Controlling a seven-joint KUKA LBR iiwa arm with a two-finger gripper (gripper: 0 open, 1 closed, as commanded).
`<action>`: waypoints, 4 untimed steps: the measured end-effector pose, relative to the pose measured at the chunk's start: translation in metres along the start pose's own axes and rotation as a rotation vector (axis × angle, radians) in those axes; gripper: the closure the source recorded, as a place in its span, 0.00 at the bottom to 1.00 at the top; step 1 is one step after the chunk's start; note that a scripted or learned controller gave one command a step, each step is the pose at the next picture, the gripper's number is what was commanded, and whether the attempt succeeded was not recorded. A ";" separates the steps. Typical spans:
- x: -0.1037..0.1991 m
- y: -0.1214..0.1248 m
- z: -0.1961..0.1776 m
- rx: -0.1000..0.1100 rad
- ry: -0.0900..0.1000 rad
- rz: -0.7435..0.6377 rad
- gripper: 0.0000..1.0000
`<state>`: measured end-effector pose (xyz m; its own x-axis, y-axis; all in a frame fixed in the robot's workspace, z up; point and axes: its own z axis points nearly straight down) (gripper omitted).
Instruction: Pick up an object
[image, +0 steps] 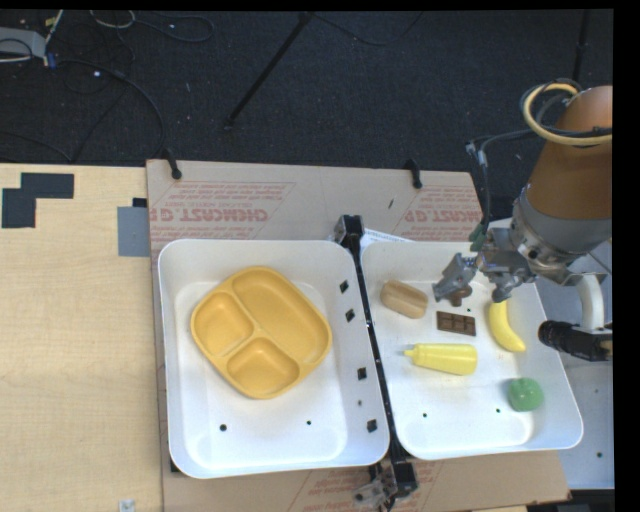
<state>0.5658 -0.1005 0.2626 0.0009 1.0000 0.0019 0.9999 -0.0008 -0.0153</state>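
My gripper (478, 284) hovers over the back of the right bin (560, 425), its two fingers spread open with nothing between them. Just below it lies a small brown chocolate bar (456, 323). A tan bread roll (404, 298) rests to the gripper's left and a banana (505, 326) to its lower right. In front of the chocolate, a yellow squeeze bottle (442, 358) lies on its side. A green round object (523, 394) sits near the bin's front right corner.
The left bin (190, 440) holds a yellow divided plate (260, 330). A black divider bar (365, 340) runs between the two bins. Cardboard (260, 205) lies behind the bins, and the wooden bench top (70, 340) stretches off to the left.
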 end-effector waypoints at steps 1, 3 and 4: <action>0.000 0.002 -0.007 -0.012 -0.001 -0.002 0.00; 0.010 0.015 0.104 -0.007 -0.001 -0.001 0.00; 0.006 0.020 0.150 -0.007 -0.001 0.000 0.00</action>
<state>0.5831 -0.0941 0.1120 0.0005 1.0000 0.0010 1.0000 -0.0005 -0.0082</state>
